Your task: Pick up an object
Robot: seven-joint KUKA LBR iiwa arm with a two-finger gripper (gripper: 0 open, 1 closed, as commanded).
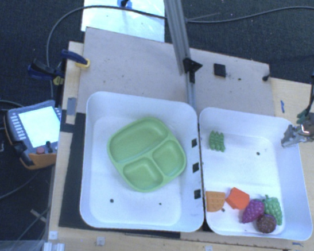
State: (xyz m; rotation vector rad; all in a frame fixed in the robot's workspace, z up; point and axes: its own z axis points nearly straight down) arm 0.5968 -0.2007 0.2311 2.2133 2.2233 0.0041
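Observation:
The right bin (290, 170) holds several toy foods. A small green bumpy piece (217, 140) lies near its back left. Along its front lie a flat orange slice (214, 201), a red-orange block (238, 198), a purple grape bunch (253, 211), a green grape bunch (274, 207) and a dark round fruit (266, 224). My gripper (296, 134) hangs over the bin's back right rim, well apart from all of them. I see nothing held in it.
A green divided plate (147, 154) lies in the left bin (91, 200). A slanted metal pole (179, 29) crosses the board behind the bins. A handheld pendant (33, 132) and cables lie on the floor at left.

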